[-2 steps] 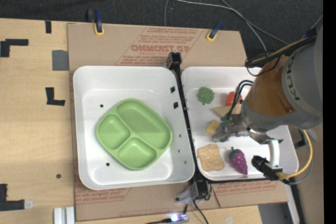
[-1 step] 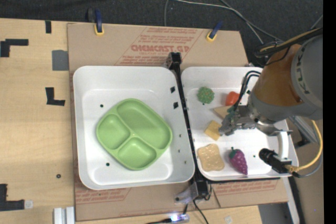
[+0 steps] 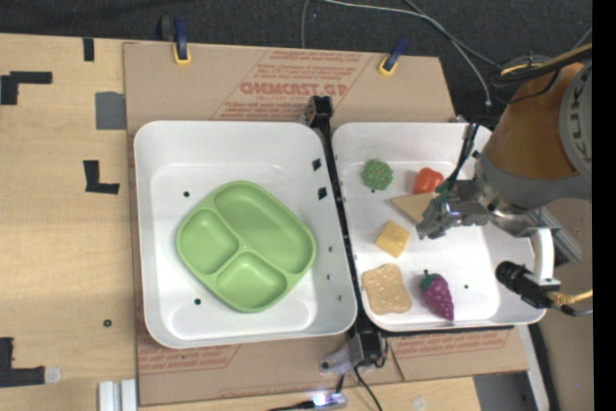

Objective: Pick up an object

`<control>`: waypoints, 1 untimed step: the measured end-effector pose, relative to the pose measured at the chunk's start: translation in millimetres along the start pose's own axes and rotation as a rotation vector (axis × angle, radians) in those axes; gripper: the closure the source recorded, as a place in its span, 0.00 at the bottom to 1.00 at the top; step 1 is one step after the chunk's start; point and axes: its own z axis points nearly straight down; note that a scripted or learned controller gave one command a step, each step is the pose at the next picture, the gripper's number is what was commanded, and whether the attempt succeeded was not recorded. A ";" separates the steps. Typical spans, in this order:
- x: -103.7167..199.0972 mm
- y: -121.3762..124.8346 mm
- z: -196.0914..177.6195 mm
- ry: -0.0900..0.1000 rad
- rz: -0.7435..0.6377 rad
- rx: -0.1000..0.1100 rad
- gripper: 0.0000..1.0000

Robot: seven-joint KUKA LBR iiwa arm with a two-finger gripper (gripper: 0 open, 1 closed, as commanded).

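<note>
White plastic forms the 2 shallow bins; the left bin [image 3: 154, 207] holds a green divided plate [image 3: 245, 245], and the right bin [image 3: 481, 294] holds the small food toys. The gripper [image 3: 435, 217] sits low in the right-centre of the frame, over the right bin. Whether its tips are spread or pressed together I cannot tell, since they merge into a dark blur.

Just beneath and left of the tips lies a tan wedge [image 3: 409, 205], touching or nearly touching them; it looks like the likeliest target. Its long axis runs from upper right to lower left. A red piece [image 3: 428, 179] sits just above the gripper, a green broccoli-like toy [image 3: 377, 174] further left, and a yellow cube [image 3: 392, 238] lower left. A cracker-like slab [image 3: 386, 289] and purple grapes [image 3: 437, 295] lie toward the bottom of the bin, well apart from the tips.

My judgement: the coming move turns on a short drop toward the frame's left.
</note>
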 end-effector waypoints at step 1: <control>-1.0 -0.1 -42.2 0.000 -0.001 -0.001 1.00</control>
